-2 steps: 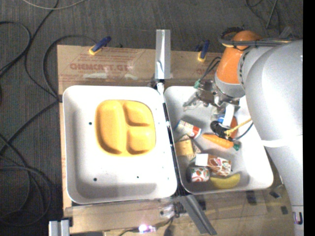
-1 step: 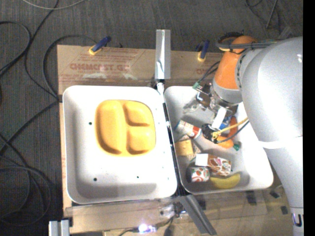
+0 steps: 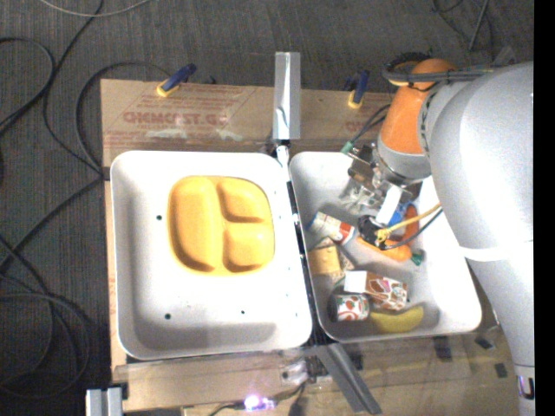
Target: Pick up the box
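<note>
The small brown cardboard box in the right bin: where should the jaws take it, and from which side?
Probably from above, across the short sides of the small brown cardboard box. It lies flat against the right bin's left wall, so side approaches look blocked.

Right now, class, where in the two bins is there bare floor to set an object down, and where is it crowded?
Left bin: bare white floor borders the yellow tray all round, widest along the near edge. Right bin: crowded, with the gripper, a small bottle, box, cup and banana. Only its far left corner is bare.
</note>
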You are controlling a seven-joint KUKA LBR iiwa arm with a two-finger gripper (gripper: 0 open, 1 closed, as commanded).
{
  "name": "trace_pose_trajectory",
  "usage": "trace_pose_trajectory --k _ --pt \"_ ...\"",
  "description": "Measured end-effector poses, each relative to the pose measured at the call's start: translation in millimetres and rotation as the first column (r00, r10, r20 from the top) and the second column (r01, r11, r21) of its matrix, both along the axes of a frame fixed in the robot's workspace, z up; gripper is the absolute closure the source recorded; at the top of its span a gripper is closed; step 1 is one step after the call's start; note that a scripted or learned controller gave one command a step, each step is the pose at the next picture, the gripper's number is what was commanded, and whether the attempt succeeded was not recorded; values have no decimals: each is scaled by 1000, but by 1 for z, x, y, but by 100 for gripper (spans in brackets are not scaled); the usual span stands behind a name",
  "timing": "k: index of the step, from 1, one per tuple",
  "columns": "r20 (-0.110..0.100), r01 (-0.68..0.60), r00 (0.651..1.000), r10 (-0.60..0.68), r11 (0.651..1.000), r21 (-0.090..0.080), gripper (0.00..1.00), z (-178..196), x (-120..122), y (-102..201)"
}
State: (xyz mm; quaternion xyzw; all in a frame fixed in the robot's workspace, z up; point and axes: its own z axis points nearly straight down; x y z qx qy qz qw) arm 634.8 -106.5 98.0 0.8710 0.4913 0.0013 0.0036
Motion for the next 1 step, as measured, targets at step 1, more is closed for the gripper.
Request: trace_pose_trajectory --k 1 --pt "-9 -11 1000 11 1000 2 100 86 33 69"
